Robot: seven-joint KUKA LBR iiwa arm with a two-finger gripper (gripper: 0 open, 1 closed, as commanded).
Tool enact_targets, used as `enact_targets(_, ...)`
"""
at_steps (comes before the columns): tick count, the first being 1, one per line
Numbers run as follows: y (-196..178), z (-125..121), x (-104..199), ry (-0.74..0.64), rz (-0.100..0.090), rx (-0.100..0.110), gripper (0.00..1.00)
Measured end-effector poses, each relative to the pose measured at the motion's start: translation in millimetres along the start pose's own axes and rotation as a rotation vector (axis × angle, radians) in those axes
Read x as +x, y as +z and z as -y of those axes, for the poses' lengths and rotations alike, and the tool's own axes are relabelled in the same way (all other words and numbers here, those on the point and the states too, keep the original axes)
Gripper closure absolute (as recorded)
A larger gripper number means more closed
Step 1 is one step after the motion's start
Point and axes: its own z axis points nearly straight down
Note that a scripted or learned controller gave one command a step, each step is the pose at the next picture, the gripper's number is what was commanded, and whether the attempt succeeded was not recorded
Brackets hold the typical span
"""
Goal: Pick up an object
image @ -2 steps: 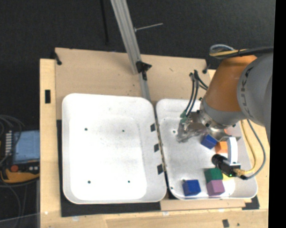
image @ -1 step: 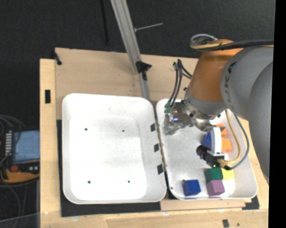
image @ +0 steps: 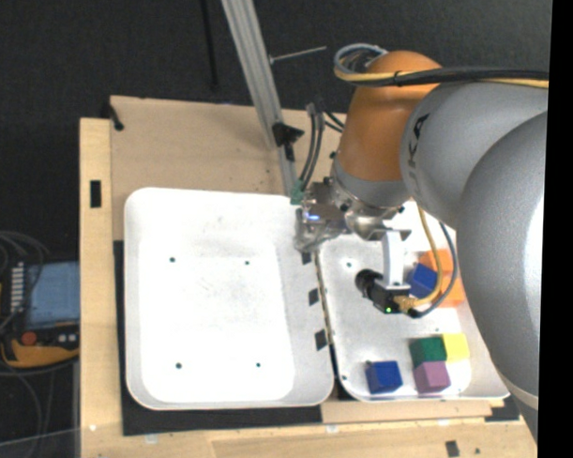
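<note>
My gripper (image: pixel 311 232) hangs at the far left edge of the right bin (image: pixel 351 315), close to the rim between the two bins. The wrist and the orange band above it cover much of the bin's far part. A blue cube (image: pixel 384 376) lies near the bin's front edge. Beside it sit a purple cube (image: pixel 432 376), a green cube (image: pixel 429 350) and a yellow cube (image: pixel 456 347). Another blue block (image: pixel 423 278) and an orange piece (image: pixel 451 276) lie further back, partly hidden by the arm. I see nothing between the gripper and these blocks.
The left bin (image: pixel 214 296) is a broad white tray beside the right one. A slanted metal rail (image: pixel 259 82) runs from the top toward the gripper. Cables and a blue box (image: pixel 51 295) lie off the bench to the left.
</note>
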Motion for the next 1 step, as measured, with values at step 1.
enact_targets(1,11.8,-25.6,46.3,0.002,0.002,0.001,1.0)
